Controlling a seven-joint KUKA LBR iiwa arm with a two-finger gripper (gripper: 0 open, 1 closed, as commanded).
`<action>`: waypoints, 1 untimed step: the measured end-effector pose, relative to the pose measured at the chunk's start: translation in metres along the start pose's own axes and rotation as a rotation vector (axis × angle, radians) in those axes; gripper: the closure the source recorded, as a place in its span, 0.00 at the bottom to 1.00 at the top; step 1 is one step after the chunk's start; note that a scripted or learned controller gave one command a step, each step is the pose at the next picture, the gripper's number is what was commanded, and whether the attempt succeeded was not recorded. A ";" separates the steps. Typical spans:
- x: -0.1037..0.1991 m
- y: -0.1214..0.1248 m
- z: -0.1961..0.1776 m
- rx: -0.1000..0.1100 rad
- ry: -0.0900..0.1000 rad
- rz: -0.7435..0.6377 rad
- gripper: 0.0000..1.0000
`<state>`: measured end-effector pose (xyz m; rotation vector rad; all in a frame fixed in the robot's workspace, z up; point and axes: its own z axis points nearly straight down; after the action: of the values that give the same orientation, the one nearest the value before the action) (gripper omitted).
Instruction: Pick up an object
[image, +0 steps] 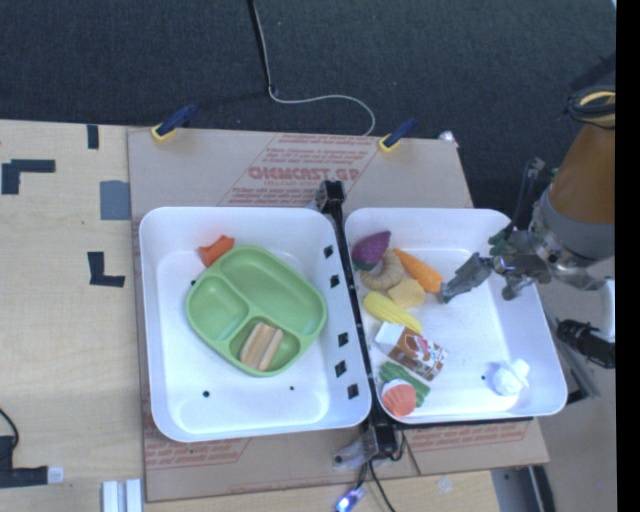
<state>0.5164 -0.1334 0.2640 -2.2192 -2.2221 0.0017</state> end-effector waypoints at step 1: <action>-0.018 -0.030 0.127 0.015 0.003 0.004 0.00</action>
<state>0.4863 -0.1510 0.1366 -2.2139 -2.2086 0.0149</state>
